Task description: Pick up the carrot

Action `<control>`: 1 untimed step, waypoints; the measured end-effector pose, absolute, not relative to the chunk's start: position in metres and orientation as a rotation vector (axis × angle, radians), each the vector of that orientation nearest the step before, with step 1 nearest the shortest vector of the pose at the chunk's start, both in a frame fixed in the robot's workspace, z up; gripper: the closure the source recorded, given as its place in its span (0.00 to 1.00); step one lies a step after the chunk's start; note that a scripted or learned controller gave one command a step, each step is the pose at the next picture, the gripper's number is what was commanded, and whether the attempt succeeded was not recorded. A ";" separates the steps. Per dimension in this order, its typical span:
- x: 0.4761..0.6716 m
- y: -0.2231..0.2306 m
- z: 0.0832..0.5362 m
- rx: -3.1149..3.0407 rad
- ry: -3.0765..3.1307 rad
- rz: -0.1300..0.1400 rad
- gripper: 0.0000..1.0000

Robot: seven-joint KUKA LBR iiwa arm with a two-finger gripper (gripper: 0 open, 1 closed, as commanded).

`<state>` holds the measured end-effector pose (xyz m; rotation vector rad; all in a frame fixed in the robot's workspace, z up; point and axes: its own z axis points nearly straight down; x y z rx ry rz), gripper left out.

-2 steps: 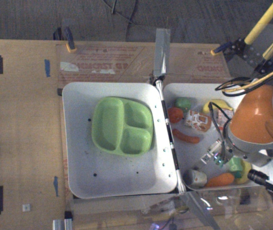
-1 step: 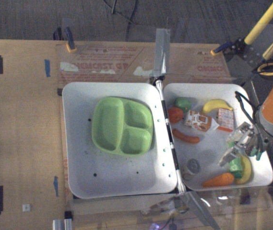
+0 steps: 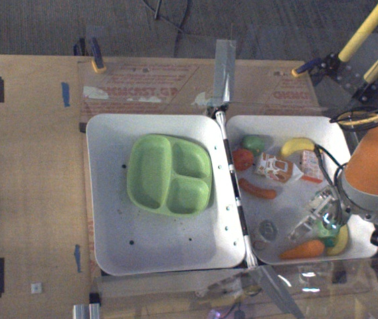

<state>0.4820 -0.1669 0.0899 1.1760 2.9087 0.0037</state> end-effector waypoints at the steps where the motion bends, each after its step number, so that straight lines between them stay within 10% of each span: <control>1: 0.481 -0.224 0.168 0.961 2.989 0.001 0.00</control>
